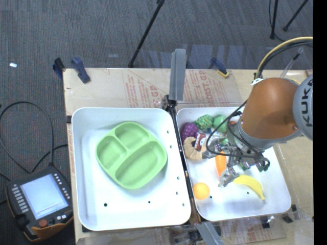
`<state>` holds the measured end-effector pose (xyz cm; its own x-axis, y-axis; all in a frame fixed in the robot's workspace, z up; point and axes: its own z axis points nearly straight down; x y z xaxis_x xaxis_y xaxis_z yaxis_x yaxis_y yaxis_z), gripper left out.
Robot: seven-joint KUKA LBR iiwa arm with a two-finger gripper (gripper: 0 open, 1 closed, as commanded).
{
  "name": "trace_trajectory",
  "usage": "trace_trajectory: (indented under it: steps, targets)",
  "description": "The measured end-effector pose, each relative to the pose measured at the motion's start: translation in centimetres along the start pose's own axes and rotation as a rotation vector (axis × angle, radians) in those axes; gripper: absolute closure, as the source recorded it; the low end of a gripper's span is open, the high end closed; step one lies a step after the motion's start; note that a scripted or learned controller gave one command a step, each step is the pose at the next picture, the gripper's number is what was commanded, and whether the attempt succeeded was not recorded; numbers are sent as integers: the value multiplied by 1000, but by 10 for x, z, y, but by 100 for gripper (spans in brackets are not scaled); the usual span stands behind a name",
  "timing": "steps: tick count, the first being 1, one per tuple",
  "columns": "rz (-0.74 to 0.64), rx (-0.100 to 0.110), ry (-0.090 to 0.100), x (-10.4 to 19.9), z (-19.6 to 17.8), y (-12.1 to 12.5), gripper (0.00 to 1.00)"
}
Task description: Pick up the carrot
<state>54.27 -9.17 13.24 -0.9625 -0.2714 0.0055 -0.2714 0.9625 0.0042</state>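
Camera view: arm (276, 111) enters from the right and reaches over the right bin (278, 200), its orange band bulking above the wrist and hiding part of the bin's upper right. The wrist points down and leftward into the bin. Gripper (225, 175) sits low over the bin's middle, dark linkages and cabling crowded around it.

Carrot (220, 163), orange and upright in the picture, lies directly at the gripper, its upper end under the wrist hardware and its lower end by the light-coloured fingertip. Whether the carrot sits between the fingers cannot be told; finger spacing is not readable either, since clutter obscures it.

Banana (250, 185) lies just right of and below the gripper, near it. Orange (201, 191) rests below and to the left, apart from it. Left of the gripper, close by, is a round tan pastry-like toy (193, 148). Above-left: purple grapes (189, 131), a green knobbly toy (205, 121) and a second green item (220, 122) partly under the arm.

Well to the left, in the left bin (84, 198), rests a green divided plate (132, 154).
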Motion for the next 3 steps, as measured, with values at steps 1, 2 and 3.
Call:
trace_trajectory:
  steps: [1, 2, 3]
  targets:
    - [29, -1, -1, -10, 48, -13, 0]
    - [23, -1, -6, -13, 36, -12, 100]
    - [-19, 5, -11, 24, -46, 3, 100]
